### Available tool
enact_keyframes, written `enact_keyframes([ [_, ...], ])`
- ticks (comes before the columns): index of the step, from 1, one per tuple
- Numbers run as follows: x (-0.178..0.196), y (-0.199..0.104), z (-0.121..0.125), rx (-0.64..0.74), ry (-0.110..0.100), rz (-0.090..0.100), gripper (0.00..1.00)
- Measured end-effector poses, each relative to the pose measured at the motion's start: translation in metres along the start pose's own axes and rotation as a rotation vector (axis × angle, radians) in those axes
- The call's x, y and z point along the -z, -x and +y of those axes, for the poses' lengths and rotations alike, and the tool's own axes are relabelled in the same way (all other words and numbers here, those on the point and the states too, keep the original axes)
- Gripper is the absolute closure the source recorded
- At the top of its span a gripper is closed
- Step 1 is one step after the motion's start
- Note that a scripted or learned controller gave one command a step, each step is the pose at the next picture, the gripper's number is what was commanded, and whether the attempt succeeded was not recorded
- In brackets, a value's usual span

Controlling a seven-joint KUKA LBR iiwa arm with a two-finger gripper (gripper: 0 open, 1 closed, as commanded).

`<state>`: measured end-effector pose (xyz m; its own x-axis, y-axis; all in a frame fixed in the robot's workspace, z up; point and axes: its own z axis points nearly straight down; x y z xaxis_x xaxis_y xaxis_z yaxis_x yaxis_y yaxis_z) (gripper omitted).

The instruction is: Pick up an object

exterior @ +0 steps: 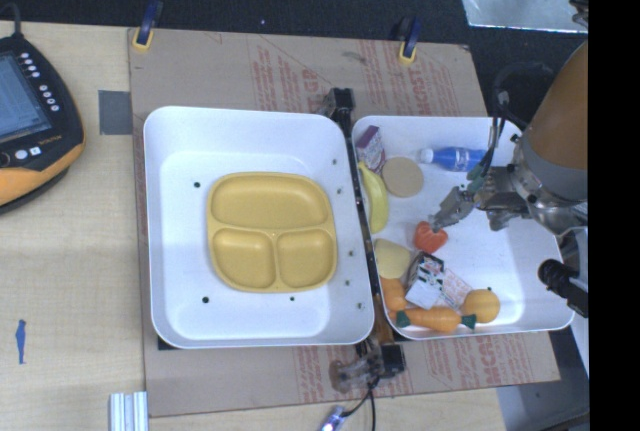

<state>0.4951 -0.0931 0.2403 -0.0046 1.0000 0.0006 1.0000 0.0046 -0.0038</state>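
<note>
Fingers [452, 206] of the gripper [458, 204] look parted and holding nothing as they angle down into the right bin [535, 264], tips just above and beside the red tomato [431, 238], presumably lining up so it sits between them for the pick.
</note>
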Motion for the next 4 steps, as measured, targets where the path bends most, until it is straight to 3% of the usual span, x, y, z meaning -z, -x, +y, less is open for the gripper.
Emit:
enact_keyframes([
  [1, -0.136, 0.015, 0.034, 0.001, -0.004, 0.000, 0.00],
  [2, -0.149, 0.013, 0.028, 0.000, -0.001, 0.000, 0.00],
  [3, -0.138, 0.014, 0.028, 0.004, -0.003, -0.002, 1.00],
  [4, -0.048, -0.083, 0.091, 0.000, 0.000, 0.000, 1.00],
])
